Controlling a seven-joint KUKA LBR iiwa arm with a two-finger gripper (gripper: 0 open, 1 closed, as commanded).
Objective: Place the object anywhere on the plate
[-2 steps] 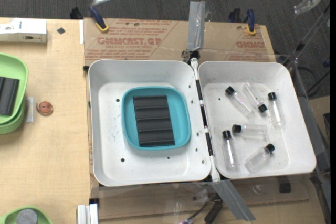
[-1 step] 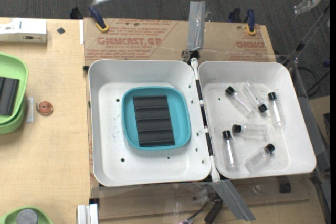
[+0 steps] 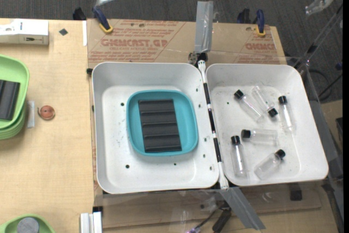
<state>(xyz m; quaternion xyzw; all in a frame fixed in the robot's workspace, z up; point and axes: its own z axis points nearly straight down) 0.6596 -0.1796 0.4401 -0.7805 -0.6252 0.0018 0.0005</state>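
Observation:
A teal square plate (image 3: pixel 188 117) lies in the middle of the left white bin (image 3: pixel 109 161), with a black ridged block (image 3: pixel 158 125) resting on it. In the right white bin (image 3: pixel 305 166) lie several clear vials with black caps. One vial (image 3: pixel 249 106) lies near the bin's upper middle and another vial (image 3: pixel 285 113) toward the right wall. A third vial (image 3: pixel 238 155) rests near the front left corner, with more vials close by.
Both bins sit on a cardboard sheet (image 3: pixel 147 41) held by blue clamps (image 3: pixel 101 19). On the wooden bench to the left are a green tray (image 3: pixel 16 117), a small brown disc (image 3: pixel 47 112) and a white box (image 3: pixel 24 31). A metal bracket (image 3: pixel 324 0) hangs at the top right.

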